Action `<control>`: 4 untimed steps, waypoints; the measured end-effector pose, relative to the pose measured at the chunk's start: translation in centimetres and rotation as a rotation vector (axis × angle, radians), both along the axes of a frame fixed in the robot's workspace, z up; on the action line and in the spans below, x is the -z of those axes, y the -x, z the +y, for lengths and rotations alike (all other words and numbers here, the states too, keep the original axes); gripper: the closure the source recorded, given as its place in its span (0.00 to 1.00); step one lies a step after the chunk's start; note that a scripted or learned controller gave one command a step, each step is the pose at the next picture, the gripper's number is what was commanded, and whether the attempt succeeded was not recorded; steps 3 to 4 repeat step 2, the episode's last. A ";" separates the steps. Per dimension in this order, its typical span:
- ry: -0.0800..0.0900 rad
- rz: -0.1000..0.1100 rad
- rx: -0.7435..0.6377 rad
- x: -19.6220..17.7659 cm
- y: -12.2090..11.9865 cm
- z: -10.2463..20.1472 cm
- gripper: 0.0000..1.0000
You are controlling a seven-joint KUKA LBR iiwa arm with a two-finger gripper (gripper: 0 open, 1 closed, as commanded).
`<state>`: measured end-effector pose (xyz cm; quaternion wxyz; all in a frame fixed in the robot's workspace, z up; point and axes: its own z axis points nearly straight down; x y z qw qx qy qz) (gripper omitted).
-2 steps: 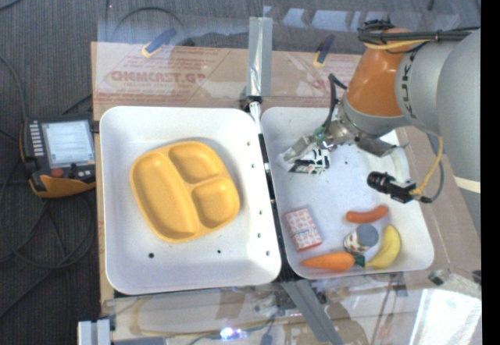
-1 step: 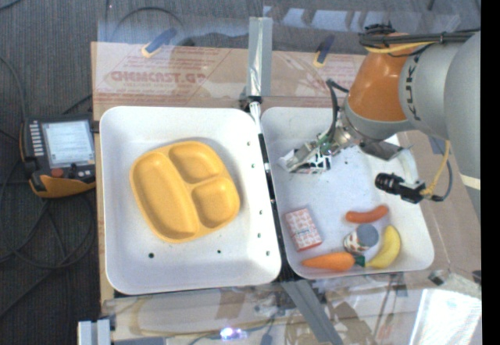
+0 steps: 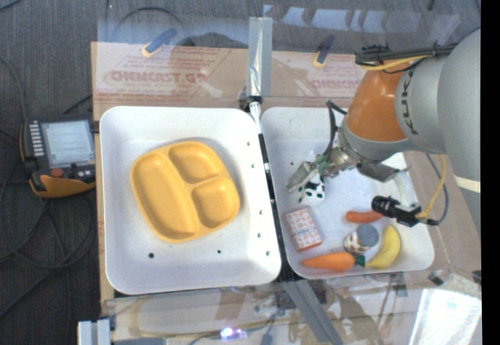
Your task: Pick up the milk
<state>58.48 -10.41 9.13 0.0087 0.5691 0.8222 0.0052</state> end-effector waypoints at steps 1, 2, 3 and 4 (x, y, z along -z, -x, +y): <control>-0.002 0.003 -0.001 -0.7 0.0 0.0 1.00; -0.001 0.023 0.009 -10.0 -0.9 8.3 1.00; -0.001 0.023 0.009 -10.0 -0.9 8.3 1.00; -0.001 0.023 0.009 -10.0 -0.9 8.3 1.00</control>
